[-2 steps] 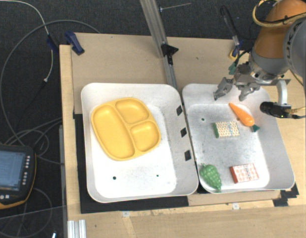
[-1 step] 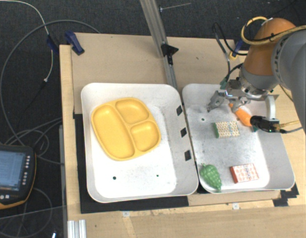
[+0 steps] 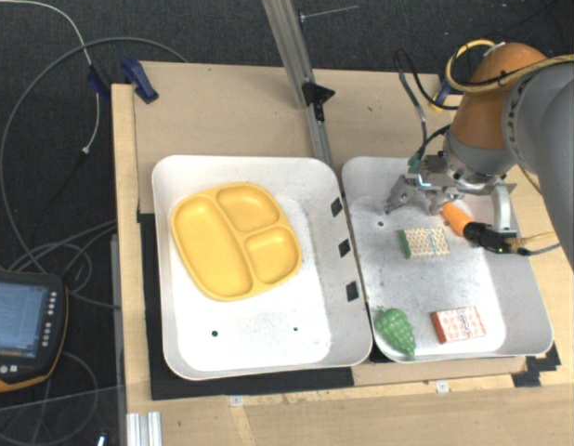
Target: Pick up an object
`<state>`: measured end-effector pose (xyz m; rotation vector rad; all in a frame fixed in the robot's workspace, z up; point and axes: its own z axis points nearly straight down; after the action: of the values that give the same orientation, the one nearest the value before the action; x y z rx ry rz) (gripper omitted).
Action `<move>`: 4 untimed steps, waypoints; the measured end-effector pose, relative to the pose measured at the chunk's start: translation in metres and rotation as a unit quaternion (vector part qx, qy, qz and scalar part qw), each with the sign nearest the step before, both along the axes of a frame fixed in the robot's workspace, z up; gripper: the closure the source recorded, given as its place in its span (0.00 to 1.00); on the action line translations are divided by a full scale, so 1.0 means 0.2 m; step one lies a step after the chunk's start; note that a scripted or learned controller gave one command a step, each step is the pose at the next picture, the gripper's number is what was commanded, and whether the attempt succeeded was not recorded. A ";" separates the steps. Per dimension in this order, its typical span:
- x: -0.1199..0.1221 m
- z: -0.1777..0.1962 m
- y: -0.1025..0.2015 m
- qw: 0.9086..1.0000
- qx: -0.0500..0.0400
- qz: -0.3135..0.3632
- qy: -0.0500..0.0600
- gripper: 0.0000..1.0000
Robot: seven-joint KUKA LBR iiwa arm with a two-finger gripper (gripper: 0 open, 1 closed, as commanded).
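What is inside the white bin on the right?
In the right bin lie a pale checkered block, a small orange piece, a green knobbly object and a reddish box. The end effector hangs over the far end, covering the floor beneath it.

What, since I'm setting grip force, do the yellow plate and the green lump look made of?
Yellow plate: probably hard plastic, smooth with a soft sheen, judging by its moulded compartments. Green lump: matte and bumpy, perhaps rubber or soft plastic; the look leaves it open.
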<state>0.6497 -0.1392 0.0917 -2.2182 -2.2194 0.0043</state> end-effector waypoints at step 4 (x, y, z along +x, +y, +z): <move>0.01 0.90 -0.07 1.000 -0.001 0.000 -0.007 1.00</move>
<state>0.6525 -0.1532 0.2719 -2.2252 -2.2284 -0.0075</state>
